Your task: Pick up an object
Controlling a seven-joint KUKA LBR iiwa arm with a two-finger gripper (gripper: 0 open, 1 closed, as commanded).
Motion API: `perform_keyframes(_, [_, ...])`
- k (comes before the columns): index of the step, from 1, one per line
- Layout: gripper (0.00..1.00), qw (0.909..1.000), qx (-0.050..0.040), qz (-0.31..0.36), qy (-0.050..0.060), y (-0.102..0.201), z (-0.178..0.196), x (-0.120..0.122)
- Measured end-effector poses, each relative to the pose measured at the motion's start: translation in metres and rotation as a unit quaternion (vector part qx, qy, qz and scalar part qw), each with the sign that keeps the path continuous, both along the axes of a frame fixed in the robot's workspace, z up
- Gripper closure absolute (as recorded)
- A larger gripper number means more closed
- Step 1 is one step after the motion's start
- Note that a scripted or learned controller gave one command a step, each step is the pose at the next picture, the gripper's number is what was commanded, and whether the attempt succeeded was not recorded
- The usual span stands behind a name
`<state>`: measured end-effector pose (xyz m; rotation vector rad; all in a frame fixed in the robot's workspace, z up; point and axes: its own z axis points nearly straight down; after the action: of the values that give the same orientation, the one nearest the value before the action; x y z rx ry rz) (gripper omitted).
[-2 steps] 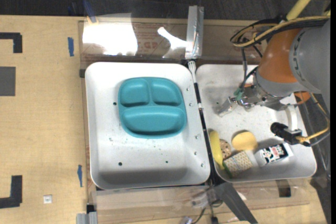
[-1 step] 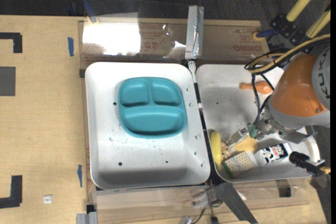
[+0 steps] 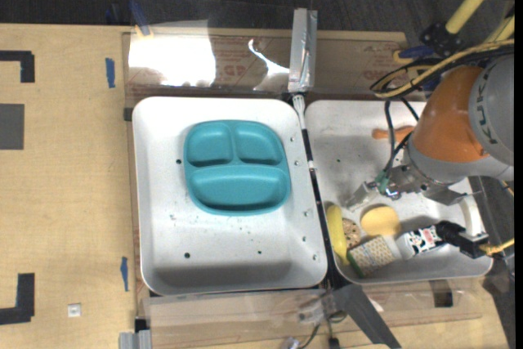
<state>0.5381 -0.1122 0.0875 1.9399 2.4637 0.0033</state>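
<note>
Teal tray (image 3: 237,165) fills the left bin (image 3: 155,200); pincer (image 3: 391,185) (grip state unclear) hovers above yellow fruit (image 3: 379,219).

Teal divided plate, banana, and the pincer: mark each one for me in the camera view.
Teal divided plate (image 3: 237,167): camera view, on the ridge between its compartments, left bin.
Banana (image 3: 335,230): camera view, mid-length of the yellow peel, right bin's left edge.
Pincer (image 3: 389,186): camera view, at its tip below the orange band.

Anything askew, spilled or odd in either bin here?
Nothing is spilled or broken. The right bin has its items heaped in the near corner: a banana, a yellow round object and a small carton. The teal tray lies flat in the left bin.
</note>
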Motion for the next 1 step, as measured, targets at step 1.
perform_keyframes(1, [1.00,1.0000,-0.0003,0.001,-0.003,0.0007,0.0108,0.0019])
